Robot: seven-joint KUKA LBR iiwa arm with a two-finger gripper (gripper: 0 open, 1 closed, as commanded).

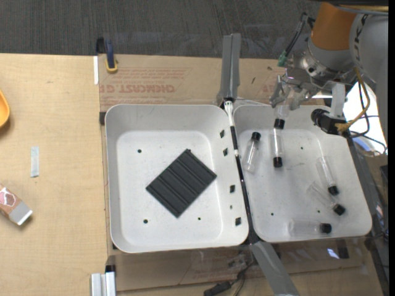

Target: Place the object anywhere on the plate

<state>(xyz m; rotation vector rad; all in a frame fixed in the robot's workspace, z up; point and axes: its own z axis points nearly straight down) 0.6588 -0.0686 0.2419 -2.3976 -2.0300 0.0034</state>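
A dark ridged rectangular plate (181, 182) lies turned at an angle in the middle of the left bin (123, 165). Several clear tubes with black caps lie in the right bin (296, 221): one at the left (252, 151), one beside it (276, 147), and others at the right (326, 176) and along the front (306, 229). My gripper (286, 100) hangs over the right bin's far edge. A short clear tube with a black cap (279, 119) sits right beneath its tips; whether it is held or lying on the bin floor is unclear.
A grey divider post (231, 66) rises between the bins at the back. A black cable fitting (325, 119) hangs by the right bin's far right corner. Small items lie on the cardboard (55, 103) at the left: a grey strip (34, 162) and a wrapped packet (13, 206).
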